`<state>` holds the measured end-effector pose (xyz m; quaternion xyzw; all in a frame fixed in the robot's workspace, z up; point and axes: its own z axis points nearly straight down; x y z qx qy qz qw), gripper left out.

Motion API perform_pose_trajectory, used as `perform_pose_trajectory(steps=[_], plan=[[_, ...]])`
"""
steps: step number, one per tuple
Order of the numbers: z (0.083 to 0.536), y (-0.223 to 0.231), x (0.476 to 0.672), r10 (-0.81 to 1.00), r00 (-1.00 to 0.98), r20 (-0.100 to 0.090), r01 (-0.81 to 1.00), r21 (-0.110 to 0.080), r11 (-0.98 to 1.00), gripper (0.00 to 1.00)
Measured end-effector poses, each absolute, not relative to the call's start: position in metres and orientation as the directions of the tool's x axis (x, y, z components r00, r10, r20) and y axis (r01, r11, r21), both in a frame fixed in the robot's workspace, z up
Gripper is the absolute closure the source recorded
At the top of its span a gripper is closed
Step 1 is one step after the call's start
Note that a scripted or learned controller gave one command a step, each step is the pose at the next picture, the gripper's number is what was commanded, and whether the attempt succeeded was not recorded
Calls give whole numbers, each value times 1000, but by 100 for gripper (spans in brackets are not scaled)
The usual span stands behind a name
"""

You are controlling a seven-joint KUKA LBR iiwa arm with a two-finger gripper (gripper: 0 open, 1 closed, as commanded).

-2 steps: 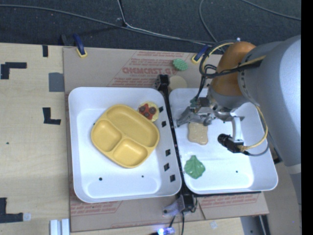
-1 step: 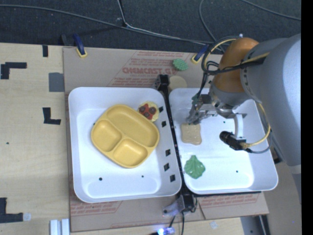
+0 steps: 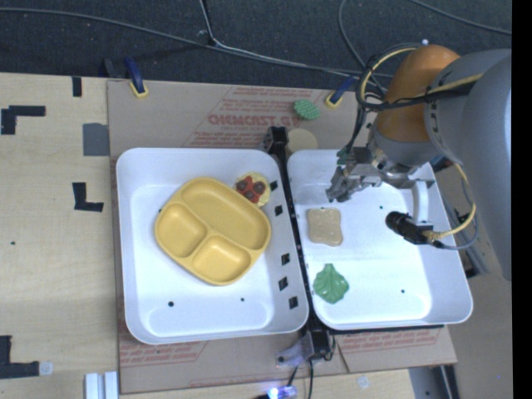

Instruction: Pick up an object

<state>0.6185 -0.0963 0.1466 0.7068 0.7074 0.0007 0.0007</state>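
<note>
two shallow white bins sit side by side on a brown cardboard sheet (image 3: 233, 119) in the middle of the frame. the left bin (image 3: 137, 248) holds a yellow divided plate (image 3: 213, 229), lying flat with three compartments and turned at an angle to the bin's walls. just beside the plate's upper right corner, close to the wall between the bins, sits a small round thing with red and dark bits on a yellow base (image 3: 253, 188); it seems to touch the plate's edge, though i cannot tell for sure.

the right bin (image 3: 432, 293) holds two loose things. a tan slice of bread (image 3: 324, 226) lies flat in its left part, near the dividing wall. a green leaf (image 3: 331, 283) lies below it in the frame, toward the lower left corner of that bin, apart from the bread.

the arm (image 3: 449, 98) comes in from the upper right of the frame, grey with an orange band above the wrist. its gripper (image 3: 339, 191) points down and to the left, over the upper left part of the right bin, just above the bread in the frame. nothing shows between its fingers. the fingers are small and dark against the arm, and i cannot tell whether they are spread or pressed together.

a small green knobbly thing (image 3: 306, 108) rests on the cardboard above the bins, near the top middle of the frame. black cables (image 3: 249, 52) run across the dark floor at the top.
</note>
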Motion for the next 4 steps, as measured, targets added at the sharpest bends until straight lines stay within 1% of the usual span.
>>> perform_pose_trajectory(steps=[1, 2, 3, 4], plan=[[202, -104, 626, 1000, -1, -1, 1000, 5, 1, 100], [212, -104, 626, 1000, -1, 0, 1000, -1, 1, 100], [212, -55, 623, 1000, -5, 0, 1000, -2, 5, 100], [224, -5, 609, 1000, -6, 2, 1000, -1, 6, 100]])
